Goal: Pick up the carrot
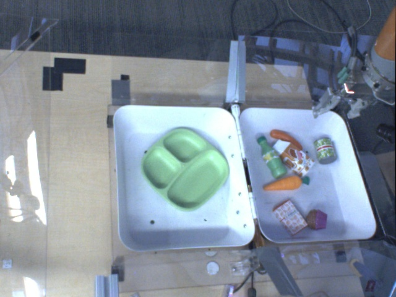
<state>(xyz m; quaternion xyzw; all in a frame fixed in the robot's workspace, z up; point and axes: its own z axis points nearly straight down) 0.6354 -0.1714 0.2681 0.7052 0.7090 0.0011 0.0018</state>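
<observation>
The carrot (pixel 283 183) is orange with a small green tip and lies flat near the middle of the right bin (pixel 352 221). It points left to right, just below a red-and-white snack packet (pixel 297 160). My gripper (pixel 340 106) hovers over the bin's far right corner, well above and to the right of the carrot. Its fingers look spread and nothing sits between them.
Around the carrot lie a green bottle (pixel 268 156), an orange-red sausage (pixel 286 137), a small can (pixel 324 150), a pink box (pixel 289 218) and a purple piece (pixel 317 219). The left bin (pixel 130 221) holds a green divided plate (pixel 185 167).
</observation>
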